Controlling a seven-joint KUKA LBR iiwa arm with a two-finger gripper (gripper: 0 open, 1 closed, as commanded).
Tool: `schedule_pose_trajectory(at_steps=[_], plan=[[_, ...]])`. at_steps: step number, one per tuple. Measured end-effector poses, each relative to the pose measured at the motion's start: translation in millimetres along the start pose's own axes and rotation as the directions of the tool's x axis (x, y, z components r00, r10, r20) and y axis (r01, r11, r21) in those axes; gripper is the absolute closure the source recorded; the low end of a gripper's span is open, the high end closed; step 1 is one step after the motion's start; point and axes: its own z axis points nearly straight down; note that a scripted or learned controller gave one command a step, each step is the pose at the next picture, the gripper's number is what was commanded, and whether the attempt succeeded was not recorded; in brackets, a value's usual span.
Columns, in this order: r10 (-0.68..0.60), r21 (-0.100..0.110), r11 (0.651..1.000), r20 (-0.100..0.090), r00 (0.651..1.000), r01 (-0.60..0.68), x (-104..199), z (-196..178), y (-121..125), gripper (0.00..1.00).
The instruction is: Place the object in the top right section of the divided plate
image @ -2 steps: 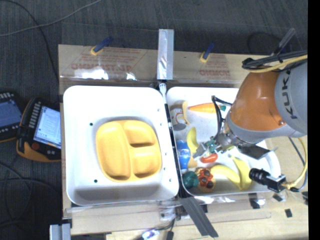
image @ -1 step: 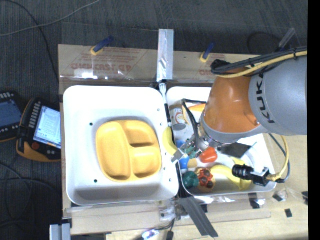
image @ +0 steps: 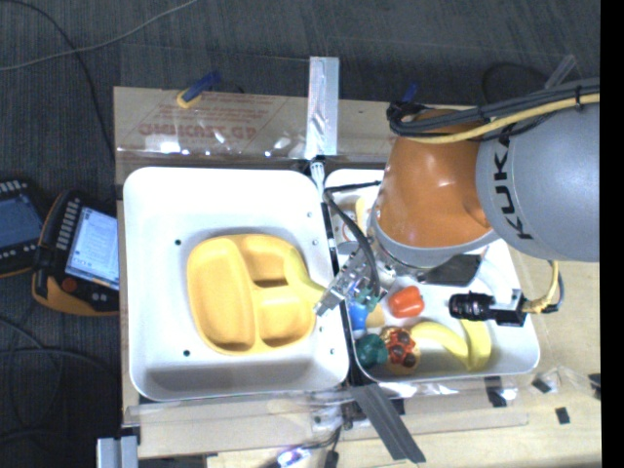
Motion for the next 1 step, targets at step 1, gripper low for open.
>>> schedule_pose_trajectory(at_steps=[1], plan=[[-0.007, -0.001, 1.0, 0.001, 1.0, 0.007, -0.1, -82.8, 0.7, 1.0]])
